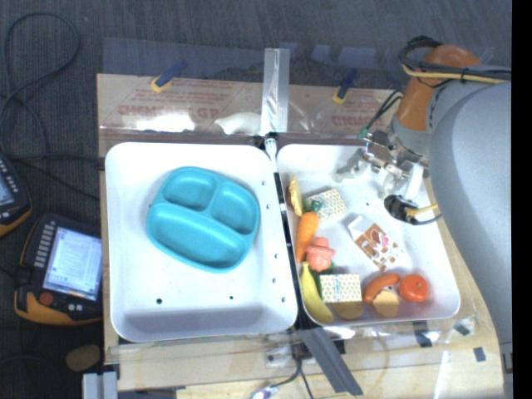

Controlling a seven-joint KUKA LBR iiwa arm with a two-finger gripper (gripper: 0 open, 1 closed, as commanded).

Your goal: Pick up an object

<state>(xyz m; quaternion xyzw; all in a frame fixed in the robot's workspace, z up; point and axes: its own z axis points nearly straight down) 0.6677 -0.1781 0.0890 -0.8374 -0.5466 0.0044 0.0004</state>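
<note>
Orange carrot [307, 226] lies by left wall of right bin [445, 260], touching pink toy [319, 253]. Yellow banana [311, 293] along near left side, small box [341, 288] beside it. Tomato [414, 287] and sausage [381, 284] in near right corner. Snack packet [376, 244] in middle, another box [326, 203] further back. Gripper [387, 166] sits low at far right of same bin, nothing seen in it; can't tell if fingers open. Blue plate [204, 217] in left bin [125, 248]
</note>
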